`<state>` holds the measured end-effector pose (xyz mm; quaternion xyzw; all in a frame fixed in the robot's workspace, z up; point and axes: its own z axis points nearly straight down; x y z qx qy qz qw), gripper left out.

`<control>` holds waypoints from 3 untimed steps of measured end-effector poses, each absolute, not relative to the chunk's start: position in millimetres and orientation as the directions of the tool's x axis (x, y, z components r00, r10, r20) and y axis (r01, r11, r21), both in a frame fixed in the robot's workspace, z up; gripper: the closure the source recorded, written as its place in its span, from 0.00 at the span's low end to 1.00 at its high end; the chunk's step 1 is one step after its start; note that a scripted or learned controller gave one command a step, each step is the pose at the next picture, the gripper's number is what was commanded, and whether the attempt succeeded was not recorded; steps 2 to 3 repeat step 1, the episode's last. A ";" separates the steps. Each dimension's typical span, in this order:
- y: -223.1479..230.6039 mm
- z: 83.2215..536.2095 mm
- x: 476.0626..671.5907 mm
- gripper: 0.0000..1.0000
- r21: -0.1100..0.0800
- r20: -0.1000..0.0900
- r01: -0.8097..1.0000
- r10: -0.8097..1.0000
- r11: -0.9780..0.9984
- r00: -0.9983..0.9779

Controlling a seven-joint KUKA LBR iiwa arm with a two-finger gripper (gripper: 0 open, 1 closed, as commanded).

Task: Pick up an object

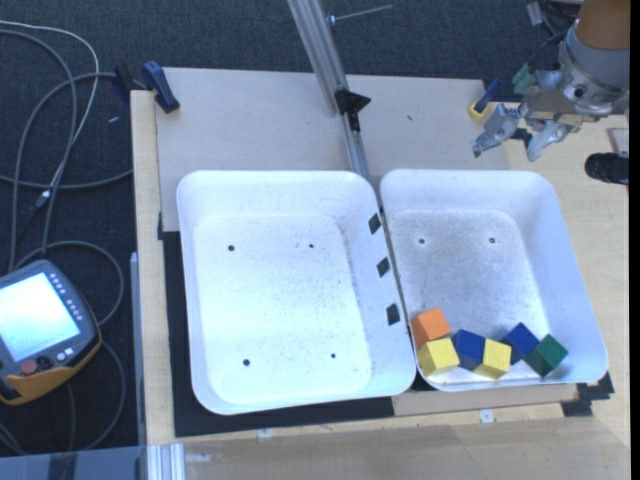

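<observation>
Several small blocks lie along the near edge of the right bin (560, 238): an orange block (431, 324), a yellow block (437, 355), a blue block (469, 348), another yellow block (493, 357), a second blue block (521, 339) and a green block (548, 354). My gripper (515, 138) hangs above the bench just beyond the right bin's far rim, well away from the blocks. Its two fingers are spread apart with nothing between them.
The left bin (200, 268) sits beside the right one. A slanted metal rail (320, 43) runs from the top down to the gap between the bins. A blue clamp (160, 85) sits at the bench's far left corner. A pendant (40, 333) lies on the floor at left.
</observation>
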<state>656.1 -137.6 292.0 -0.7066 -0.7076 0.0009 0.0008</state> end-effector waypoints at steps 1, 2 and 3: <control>-162.0 157.5 593.5 0.00 -0.011 0.003 1.000 1.000 -0.003 0.003; -162.0 157.5 593.5 0.00 -0.011 0.003 1.000 1.000 -0.003 0.003; -162.0 157.5 593.5 0.00 -0.011 0.003 1.000 1.000 -0.003 0.003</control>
